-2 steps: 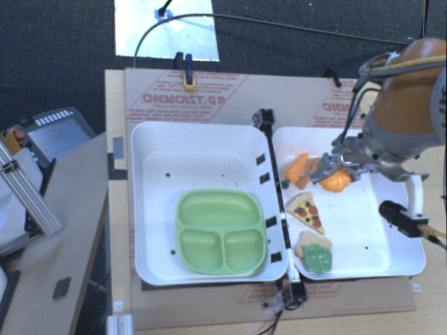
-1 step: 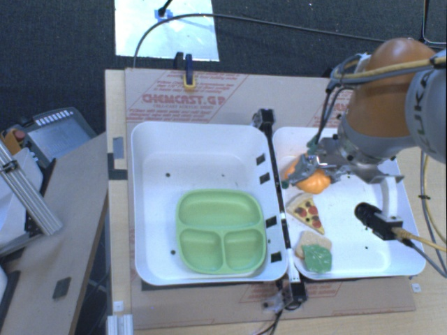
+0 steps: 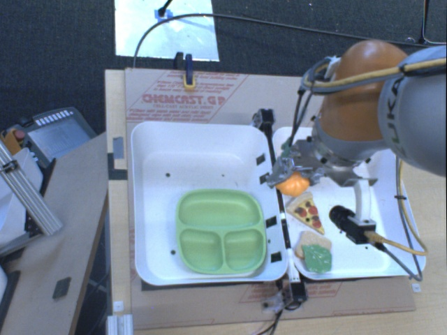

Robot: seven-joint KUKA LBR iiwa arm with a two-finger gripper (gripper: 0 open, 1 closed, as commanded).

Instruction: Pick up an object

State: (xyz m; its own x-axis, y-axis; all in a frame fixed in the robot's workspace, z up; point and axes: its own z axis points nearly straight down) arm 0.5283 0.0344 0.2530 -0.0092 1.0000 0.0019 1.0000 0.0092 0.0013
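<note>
Small orange rounded object (image 3: 294,185), by right bin's (image 3: 356,260) left wall, toy pizza slice (image 3: 308,212) just beside

Two white bins (image 3: 202,138) here. One green divided plate (image 3: 221,230). Right of the plate: one orange piece (image 3: 295,184), one pizza slice (image 3: 307,211), one tan slab (image 3: 310,241), one green lump (image 3: 318,258).

A green three-compartment plastic plate (image 3: 221,230) lies in the left white bin (image 3: 157,155). Right of the plate: a rounded orange toy (image 3: 294,185), a pizza-slice toy (image 3: 308,212), a green-topped tan piece (image 3: 316,255).
</note>
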